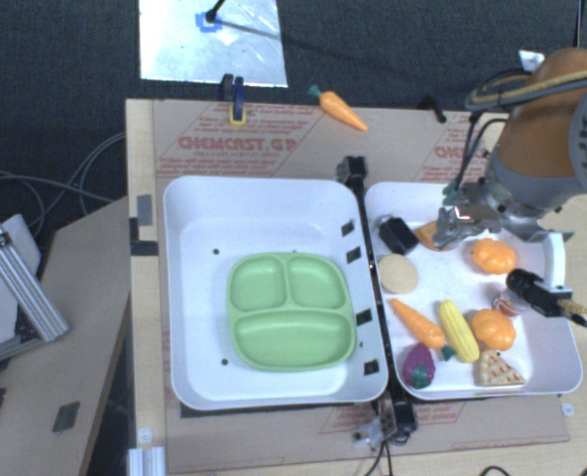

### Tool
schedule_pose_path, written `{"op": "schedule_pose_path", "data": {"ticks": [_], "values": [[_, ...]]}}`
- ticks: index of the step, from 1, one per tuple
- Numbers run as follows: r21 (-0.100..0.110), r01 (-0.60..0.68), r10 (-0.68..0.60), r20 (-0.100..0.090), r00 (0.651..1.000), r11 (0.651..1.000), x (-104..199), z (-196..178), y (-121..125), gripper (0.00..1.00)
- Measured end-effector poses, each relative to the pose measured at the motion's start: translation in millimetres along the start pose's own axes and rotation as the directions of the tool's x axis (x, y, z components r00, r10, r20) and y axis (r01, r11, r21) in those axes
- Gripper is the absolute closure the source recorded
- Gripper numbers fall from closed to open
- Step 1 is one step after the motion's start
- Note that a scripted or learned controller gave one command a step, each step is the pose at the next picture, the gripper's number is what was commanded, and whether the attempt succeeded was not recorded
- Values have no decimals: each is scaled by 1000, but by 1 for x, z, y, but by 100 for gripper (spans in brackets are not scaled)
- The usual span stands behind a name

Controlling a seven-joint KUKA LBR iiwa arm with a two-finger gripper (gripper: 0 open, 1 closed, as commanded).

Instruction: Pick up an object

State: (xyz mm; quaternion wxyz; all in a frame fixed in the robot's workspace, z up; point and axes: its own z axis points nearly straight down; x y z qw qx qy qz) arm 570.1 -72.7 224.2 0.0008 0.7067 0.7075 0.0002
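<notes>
My gripper [451, 226] hangs low over the far part of the right bin [569, 365]. Just left of it lies a small tan-orange piece [428, 234], and beyond that a black block [398, 236]. Whether the gripper touches the tan piece I cannot tell. An orange fruit [493, 257] lies just right of the gripper. Toward the front of the bin are a round beige cookie [400, 274], a carrot [417, 323], a corn cob [459, 330], a second orange fruit [494, 329], a purple item [419, 365] and a waffle-like wedge [499, 370].
The left bin [189, 266] holds a green divided plate [292, 310]. Another carrot [340, 110] lies on the bench behind the bins, near a blue-and-yellow clamp [235, 97]. A black divider [371, 286] runs between the bins.
</notes>
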Motion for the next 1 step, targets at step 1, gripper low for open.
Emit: {"op": "schedule_pose_path", "data": {"ticks": [1], "values": [[0, -1, 1, 0, 1000, 1000, -14, 8, 4, 100]]}}
